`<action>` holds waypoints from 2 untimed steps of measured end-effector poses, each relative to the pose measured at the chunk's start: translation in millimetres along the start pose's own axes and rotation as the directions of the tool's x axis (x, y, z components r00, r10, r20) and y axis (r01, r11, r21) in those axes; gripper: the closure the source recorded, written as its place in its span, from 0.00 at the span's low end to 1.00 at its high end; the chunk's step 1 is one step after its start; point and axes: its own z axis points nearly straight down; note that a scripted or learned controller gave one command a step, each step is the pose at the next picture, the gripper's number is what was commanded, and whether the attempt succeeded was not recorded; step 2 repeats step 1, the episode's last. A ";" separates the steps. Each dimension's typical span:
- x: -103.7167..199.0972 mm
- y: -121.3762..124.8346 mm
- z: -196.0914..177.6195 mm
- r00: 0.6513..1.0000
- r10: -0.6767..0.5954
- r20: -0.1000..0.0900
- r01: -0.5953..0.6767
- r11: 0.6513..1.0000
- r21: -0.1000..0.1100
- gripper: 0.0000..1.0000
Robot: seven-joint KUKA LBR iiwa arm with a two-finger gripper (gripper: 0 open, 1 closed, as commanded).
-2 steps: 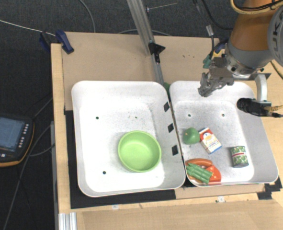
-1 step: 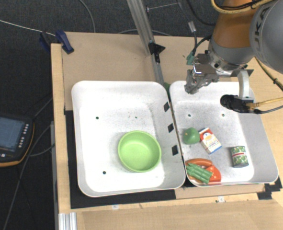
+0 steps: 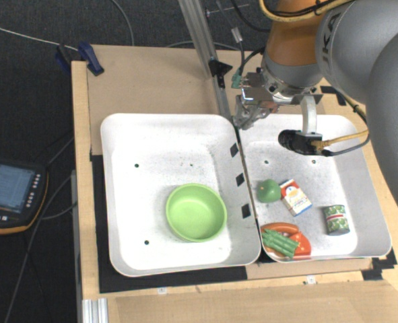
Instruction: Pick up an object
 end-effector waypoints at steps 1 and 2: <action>46.4 -5.5 5.6 1.000 0.001 0.000 -0.001 1.000 0.000 1.00; 46.4 -5.5 5.6 1.000 0.001 0.000 -0.001 1.000 0.000 1.00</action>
